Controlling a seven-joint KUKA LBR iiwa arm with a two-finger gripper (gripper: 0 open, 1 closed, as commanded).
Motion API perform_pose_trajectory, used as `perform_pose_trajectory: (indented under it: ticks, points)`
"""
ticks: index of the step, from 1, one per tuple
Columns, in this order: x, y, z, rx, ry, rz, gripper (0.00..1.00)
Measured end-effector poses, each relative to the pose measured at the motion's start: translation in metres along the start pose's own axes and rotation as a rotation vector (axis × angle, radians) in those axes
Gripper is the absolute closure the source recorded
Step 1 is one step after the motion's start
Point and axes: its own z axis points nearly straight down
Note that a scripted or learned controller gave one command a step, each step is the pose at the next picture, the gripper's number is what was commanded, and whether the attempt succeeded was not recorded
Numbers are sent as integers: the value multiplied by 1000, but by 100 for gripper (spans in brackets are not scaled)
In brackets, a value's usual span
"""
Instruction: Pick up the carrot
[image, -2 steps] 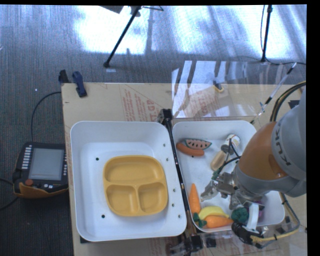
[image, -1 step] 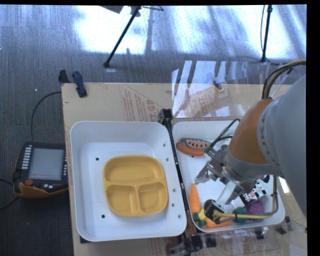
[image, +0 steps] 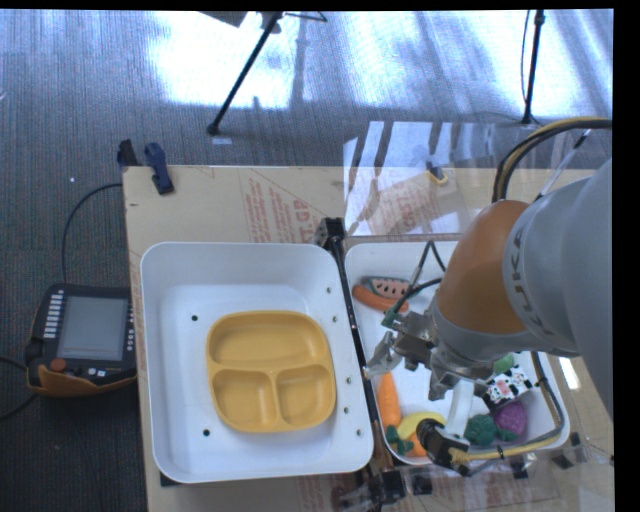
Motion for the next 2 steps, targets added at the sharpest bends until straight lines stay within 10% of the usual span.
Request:
perform_pose_trajectory:
  ticks: [1, 2]
  points:
    - [5, -2, 0, -3, -1, -439, 0]
    - [-90, 43, 58, 0, -2, -268, 0]
